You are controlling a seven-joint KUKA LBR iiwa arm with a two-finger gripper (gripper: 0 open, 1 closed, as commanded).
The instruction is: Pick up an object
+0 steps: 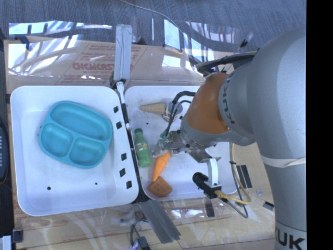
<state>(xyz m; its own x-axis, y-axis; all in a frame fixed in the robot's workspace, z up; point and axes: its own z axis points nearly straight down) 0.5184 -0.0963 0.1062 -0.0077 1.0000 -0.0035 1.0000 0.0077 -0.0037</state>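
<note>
In the right bin (136, 99) lie a green bottle (142, 147), an orange carrot (160, 165), a brown bread-like piece (160, 187) near the front edge and a beige cone (153, 108) at the back. My gripper (168, 142) hangs low over the bin just above the carrot's upper end, right of the bottle. The grey arm with its orange band (208, 111) covers the bin's right half and hides the fingers' stance. Nothing is visibly held.
The left bin (26, 155) holds a blue sectioned plate (76, 134). Black clips line the divider (125, 139) between the bins. Cardboard (78, 61) lies behind the bins, and cables (234, 191) trail at the front right.
</note>
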